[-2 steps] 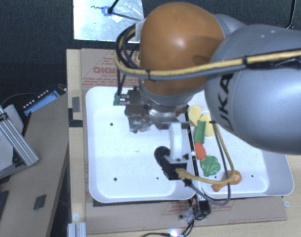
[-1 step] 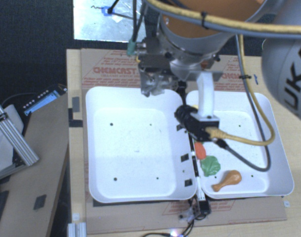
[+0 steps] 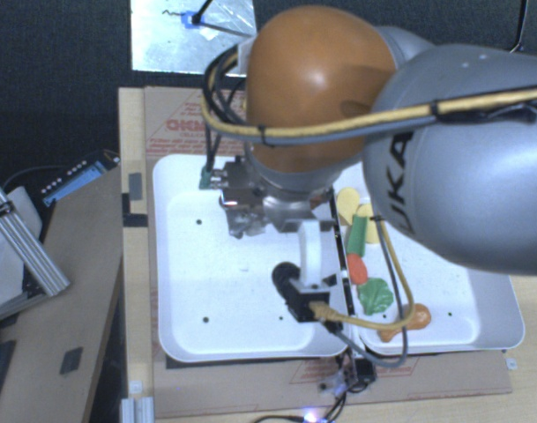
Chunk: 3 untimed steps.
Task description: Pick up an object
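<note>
Stock of small toy-food pieces, kept in the right-hand bin and clustered along its left side, at lower centre-right of the frame.

Items, listed from top to bottom:
- yellow piece: pale and rounded, partly covered by the arm;
- green piece: long and narrow, set just below the yellow one;
- red-orange piece: short and rounded;
- green leafy piece: ruffled in outline;
- orange piece: nearest the bin's lower rim.

Handling, as judged: all are taken to be light moulded plastic, smooth-skinned and liable to slip or roll under a pinch. None is thought fragile. The green piece is rated the best candidate and should be taken across its narrow width at mid-length. The leafy piece offers thin, uneven edges and is rated the poorest hold. Because the pieces are closely packed, a neighbour may be nudged during any approach.

Left-hand bin: white and shallow, carried with its twin on a cardboard sheet laid on the desk.

Gripper: seen under the orange band, over the upper middle of the left-hand bin, to the left of the pieces. Whether it is spread or closed is not to be made out, and no piece is seen in it.
</note>
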Available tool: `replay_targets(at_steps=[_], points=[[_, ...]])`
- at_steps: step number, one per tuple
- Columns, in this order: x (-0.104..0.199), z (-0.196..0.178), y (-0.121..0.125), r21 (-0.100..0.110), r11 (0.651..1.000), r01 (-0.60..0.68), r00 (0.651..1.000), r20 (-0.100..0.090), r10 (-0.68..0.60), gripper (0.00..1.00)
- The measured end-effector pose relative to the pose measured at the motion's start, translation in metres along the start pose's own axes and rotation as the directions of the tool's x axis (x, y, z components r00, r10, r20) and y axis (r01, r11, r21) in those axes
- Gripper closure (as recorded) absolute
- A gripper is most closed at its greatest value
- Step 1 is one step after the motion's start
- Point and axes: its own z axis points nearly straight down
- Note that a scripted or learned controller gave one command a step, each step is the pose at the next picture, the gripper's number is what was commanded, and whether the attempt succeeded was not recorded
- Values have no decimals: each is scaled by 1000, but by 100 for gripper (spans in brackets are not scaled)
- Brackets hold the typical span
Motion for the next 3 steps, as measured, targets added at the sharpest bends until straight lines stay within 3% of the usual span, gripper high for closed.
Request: replay_targets(at_steps=[1, 2, 3], points=[[-1, -146, 0, -26, 1000, 4, 1000, -13, -4, 100], [0, 99, 1, 1, 1000, -1, 1000, 0, 1, 100], [-46, 53, 3, -16, 1000, -3, 1000, -7, 3, 100]])
